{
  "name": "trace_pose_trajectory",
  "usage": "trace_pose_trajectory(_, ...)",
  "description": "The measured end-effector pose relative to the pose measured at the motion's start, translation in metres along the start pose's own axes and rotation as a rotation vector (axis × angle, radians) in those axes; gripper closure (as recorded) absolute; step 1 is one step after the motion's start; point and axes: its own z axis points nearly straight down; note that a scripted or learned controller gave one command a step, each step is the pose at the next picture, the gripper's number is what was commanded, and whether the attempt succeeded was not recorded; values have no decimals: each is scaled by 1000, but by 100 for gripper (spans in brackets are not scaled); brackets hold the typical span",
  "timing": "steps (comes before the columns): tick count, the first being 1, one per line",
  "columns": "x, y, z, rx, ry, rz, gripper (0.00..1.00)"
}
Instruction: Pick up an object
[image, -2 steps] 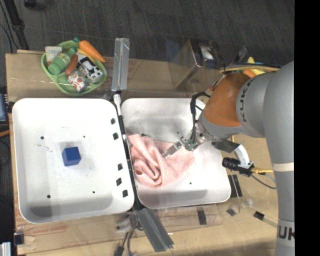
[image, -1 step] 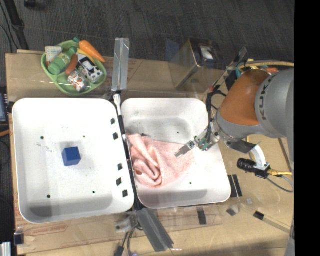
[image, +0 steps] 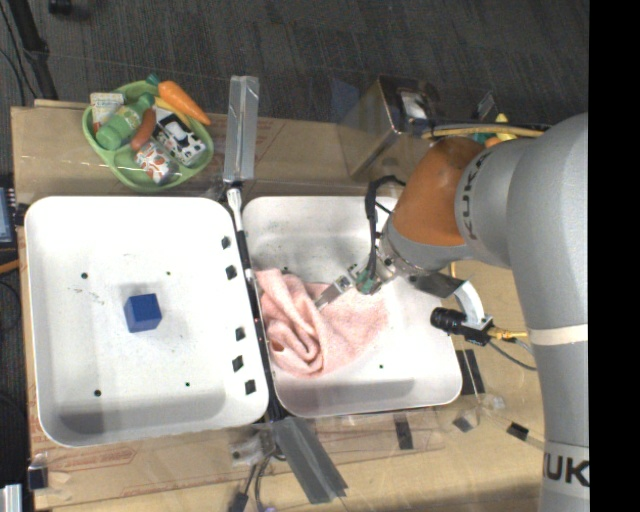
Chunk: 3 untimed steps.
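A crumpled pink cloth (image: 310, 325) lies in the right bin (image: 400, 385), bunched against its left wall. My gripper (image: 345, 285) is low in that bin, at the cloth's upper right edge, its metal fingers touching or just over the fabric. A blue cube (image: 143, 311) sits alone in the left bin (image: 70, 400), far from the gripper.
A green bowl (image: 125, 170) with toy food, including an orange carrot, stands on the bench behind the left bin. The grey arm with its orange band (image: 440, 195) covers the right bin's far right corner. A black divider with clips runs between the bins.
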Motion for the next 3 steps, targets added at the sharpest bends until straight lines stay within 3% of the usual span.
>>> trace_pose_trajectory(1, -60, 36, -30, -3, -3, 81, 0)
trace_pose_trajectory(2, -38, -2, -15, 1, 1, -3, 0)
trace_pose_trajectory(3, -25, -27, -16, 1, 1, -1, 0)
